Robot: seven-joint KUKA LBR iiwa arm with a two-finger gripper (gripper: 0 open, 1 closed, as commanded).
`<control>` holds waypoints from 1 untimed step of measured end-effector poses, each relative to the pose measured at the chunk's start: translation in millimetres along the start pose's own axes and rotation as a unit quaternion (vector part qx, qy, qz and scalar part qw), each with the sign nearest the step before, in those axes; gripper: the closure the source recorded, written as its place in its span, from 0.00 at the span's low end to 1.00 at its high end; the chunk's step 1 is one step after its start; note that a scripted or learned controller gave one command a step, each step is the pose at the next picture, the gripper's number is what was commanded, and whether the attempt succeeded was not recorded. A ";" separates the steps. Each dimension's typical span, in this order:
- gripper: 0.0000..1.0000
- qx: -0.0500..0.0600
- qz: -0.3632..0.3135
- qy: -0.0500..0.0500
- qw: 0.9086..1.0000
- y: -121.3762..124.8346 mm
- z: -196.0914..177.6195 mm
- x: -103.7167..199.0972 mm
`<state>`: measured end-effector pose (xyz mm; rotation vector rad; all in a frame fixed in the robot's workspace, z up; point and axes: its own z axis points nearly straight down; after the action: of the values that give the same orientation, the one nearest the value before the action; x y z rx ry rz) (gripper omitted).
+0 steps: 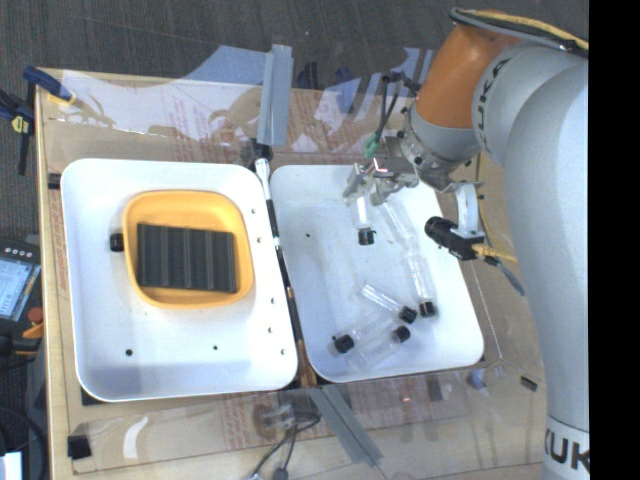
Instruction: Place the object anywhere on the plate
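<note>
A yellow plate lies in the left bin, and a dark ribbed block rests on its middle. Several clear tubes with black caps lie in the right bin: one long tube at the right, two shorter ones near the front. Another capped tube points down just below my gripper, which hangs over the back of the right bin. Whether that tube is held or lying on the bin floor I cannot tell.
A raised rim divides the two bins. A small black piece sits at the plate's left edge. The grey arm with its orange band fills the right side. A handheld device lies off the bench's left edge.
</note>
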<state>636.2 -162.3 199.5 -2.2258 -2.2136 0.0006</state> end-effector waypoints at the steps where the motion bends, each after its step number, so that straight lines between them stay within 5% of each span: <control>1: 1.00 -0.001 -0.043 0.000 0.999 7.1 -73.3 84.4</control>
<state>643.8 -78.0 272.9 -2.1294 -2.3085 -0.0003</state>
